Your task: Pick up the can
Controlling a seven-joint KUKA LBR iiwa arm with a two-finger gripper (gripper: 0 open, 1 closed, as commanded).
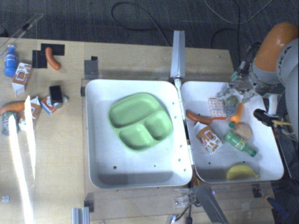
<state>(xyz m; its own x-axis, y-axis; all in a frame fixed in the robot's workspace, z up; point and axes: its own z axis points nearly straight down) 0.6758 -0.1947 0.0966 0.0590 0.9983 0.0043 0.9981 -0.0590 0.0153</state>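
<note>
Bench: wooden top (pixel 60 162) with loose clutter along the left side; nothing over there matters for this job

Bins: left bin (pixel 100 171) carries a green divided tray (pixel 140 120); right bin (pixel 271 169) has all the small stuff, and that's where the action is

Arm: grey KUKA arm (pixel 280 55) with the orange band comes in from the right, wrist bent down over the top corner of the right bin; looks like a steep, near-vertical reach

Gripper: gripper (pixel 236 90) sits low at the back of the right bin; too blurry to say whether it's spread or closed, and nothing is visibly between its tips, so can't tell

Can: greyish can (pixel 231 105) in the upper part of the right bin, between a red-patterned carton (pixel 216 108) and a small carrot (pixel 237 114); just beside and slightly toward the front of the bin from the gripper, practically under it; long axis hard to read, probably lying down

Neighbours: green bottle (pixel 240 143), sausage (pixel 198 117), banana (pixel 242 172) further forward; well apart from the can

Guess: short drop toward the front and it's on target; the carrot touching the can could get nudged or grabbed by mistake
</note>
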